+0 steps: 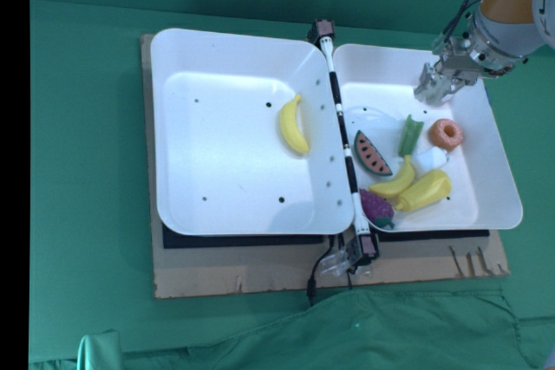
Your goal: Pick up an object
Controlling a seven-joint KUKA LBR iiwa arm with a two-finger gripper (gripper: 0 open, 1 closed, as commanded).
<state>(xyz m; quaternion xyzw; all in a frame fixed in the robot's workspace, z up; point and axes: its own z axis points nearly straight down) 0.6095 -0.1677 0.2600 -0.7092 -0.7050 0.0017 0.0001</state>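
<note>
2 shallow white plastic bins: the left bin holds 1 yellow banana. The right bin holds a watermelon slice, an orange doughnut and other toys. The grey two-finger gripper hovers above its far side, gripping nothing; finger spacing unclear.

Bright, even overhead light; soft shadows, mild glare, slightly soft focus.

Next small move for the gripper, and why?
Probably shift toward the donut and lower over it. The gripper sits above bare floor at the right bin's far end, with nothing visible between its fingers; the donut is the nearest item and lies slightly apart from the clustered fruit.
</note>
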